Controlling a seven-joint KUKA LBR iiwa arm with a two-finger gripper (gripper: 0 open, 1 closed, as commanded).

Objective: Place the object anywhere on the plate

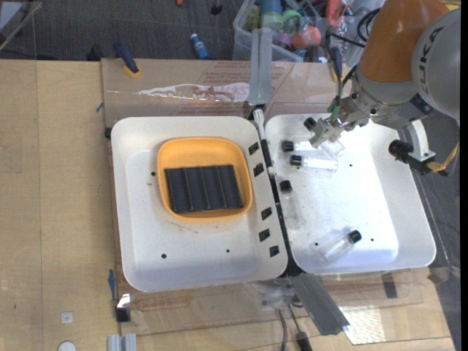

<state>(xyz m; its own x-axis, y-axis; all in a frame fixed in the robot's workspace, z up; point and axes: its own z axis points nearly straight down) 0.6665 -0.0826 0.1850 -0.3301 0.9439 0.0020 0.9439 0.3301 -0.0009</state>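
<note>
orange plate point(205, 152) carrying a dark ribbed block point(203, 189); white bins point(139, 254); clear vial point(341, 244), black cap; tan tabletop point(51, 196).

The arm point(428, 46) is built of rounded grey casings, with a broad, glossy orange band point(395, 31) swelling like a dome above the wrist and dark lettering, partly cut off, on the grey shell beside it. Below the band the wrist narrows into a darker grey collar, from which thin cables, one with a touch of green, run down to the gripper point(327, 131), a small cluster of pale metal and black parts too blurred to make out in detail. A white curved piece with a black knob point(400, 150) and a yellowish tip sits under the grey body.
</note>
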